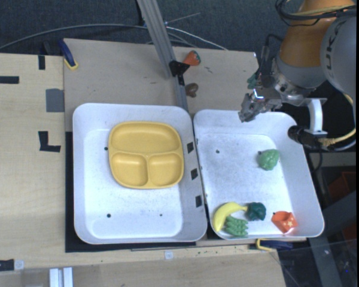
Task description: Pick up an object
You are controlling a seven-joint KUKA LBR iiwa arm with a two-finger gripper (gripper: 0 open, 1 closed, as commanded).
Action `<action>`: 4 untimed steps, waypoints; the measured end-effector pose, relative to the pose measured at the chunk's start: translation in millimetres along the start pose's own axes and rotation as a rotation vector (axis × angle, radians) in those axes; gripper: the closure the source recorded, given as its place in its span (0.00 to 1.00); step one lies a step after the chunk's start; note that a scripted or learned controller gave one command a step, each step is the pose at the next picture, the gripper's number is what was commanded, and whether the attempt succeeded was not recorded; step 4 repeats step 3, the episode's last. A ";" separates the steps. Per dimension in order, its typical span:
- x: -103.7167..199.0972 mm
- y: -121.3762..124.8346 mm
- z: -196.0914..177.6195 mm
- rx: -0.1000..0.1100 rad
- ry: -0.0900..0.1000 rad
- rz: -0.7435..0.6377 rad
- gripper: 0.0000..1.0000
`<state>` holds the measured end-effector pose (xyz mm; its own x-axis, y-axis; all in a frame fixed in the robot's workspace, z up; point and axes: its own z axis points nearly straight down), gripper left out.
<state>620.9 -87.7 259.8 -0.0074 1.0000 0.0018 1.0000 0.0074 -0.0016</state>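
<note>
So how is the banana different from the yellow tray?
The banana is small and curved; the tray is much bigger, flat, with three compartments. The banana lies in the right bin at its near edge, touching green toys; the tray sits alone in the left bin. Both are yellow.

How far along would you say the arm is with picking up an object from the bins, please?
Nothing looks done yet: the gripper sits over the far rim of the right bin with no object between its fingers. In hand is only the approach. Left to do: reach and lift one of the items, which all lie in that bin: the light green piece, banana, green bumpy toy, dark teal piece and orange piece.
</note>
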 end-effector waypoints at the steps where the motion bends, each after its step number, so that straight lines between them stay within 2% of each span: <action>1: 54.2 8.4 15.8 0.002 -0.001 0.001 1.00; 2: 106.2 16.2 29.1 0.001 -0.001 0.001 1.00; 3: 160.3 17.5 20.0 -0.001 0.000 0.000 1.00; 4: 160.3 17.5 20.0 -0.001 0.000 0.000 1.00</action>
